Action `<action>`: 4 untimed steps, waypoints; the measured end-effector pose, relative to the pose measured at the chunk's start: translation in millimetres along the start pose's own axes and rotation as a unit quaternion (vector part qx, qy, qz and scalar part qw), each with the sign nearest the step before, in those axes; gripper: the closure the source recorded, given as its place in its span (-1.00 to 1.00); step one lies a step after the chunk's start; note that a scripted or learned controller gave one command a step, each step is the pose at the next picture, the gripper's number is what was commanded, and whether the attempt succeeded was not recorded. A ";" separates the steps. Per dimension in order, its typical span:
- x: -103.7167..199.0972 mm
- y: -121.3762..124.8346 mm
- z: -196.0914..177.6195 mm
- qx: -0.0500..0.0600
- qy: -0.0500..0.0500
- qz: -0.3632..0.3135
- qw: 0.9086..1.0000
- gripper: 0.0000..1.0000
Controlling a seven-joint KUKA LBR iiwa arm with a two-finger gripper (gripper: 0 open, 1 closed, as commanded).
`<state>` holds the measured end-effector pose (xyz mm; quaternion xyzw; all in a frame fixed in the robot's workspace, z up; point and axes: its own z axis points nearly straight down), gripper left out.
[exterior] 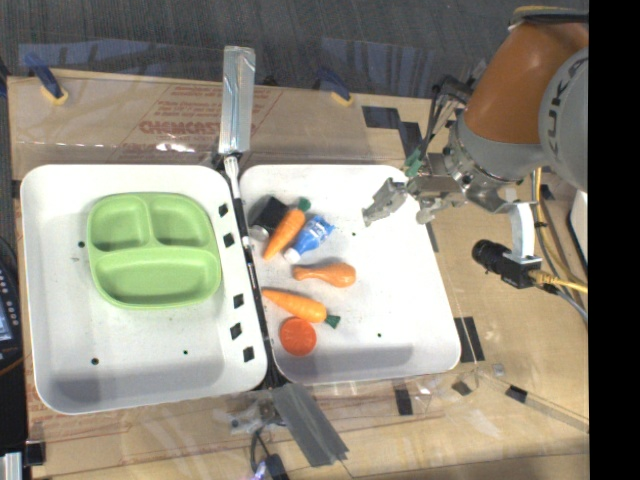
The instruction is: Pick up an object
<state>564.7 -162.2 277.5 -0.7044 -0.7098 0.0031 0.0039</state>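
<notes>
L bin (pixel 60 368): green tray (pixel 153 247). R bin (pixel 420 308): carrots (pixel 296 306), squash (pixel 327 274), tomato (pixel 298 337). Gripper (pixel 384 204) above, state can't tell.

The wooden bench (pixel 520 368) bears two white bins, left (pixel 50 368) and right (pixel 420 298), touching side by side.

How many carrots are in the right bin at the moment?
2. One carrot leans diagonally at the bin's upper left, against a black object and a blue packet. The other carrot lies lower, just above the orange ball. Nothing looks buried, though the pile could hide something.
</notes>
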 end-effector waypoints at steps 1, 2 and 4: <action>41.7 -23.0 188.2 -0.002 0.000 -0.023 1.000 -1.00; 53.0 20.4 188.6 -0.001 0.000 0.007 1.000 -1.00; 119.2 -15.9 37.9 -0.002 0.000 0.005 1.000 1.00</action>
